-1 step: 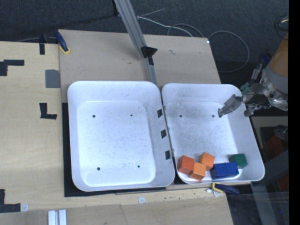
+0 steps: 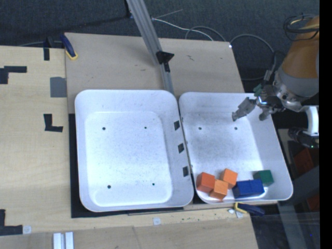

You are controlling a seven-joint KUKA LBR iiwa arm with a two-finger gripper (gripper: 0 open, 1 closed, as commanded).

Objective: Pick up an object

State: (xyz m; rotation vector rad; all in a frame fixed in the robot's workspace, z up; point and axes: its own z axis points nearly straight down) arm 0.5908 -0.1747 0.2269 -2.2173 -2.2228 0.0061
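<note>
Camera view: we are seeing the tool (image 2: 252, 109) hanging over the upper right part of the right bin (image 2: 218, 139), its two fingers spread wide with nothing between them. The objects are sitting well apart from it, bunched along the bin's near edge: three small orange blocks (image 2: 218, 182) touching one another, a larger blue block (image 2: 248, 189) just beside them, and a small dark green block (image 2: 265, 177) next to the blue one. The left bin (image 2: 124, 149) is sitting alongside on the counter (image 2: 114, 61).

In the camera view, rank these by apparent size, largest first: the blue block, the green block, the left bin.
1. Left bin
2. Blue block
3. Green block, which looks smallest, though the blue block partly hides it.
</note>
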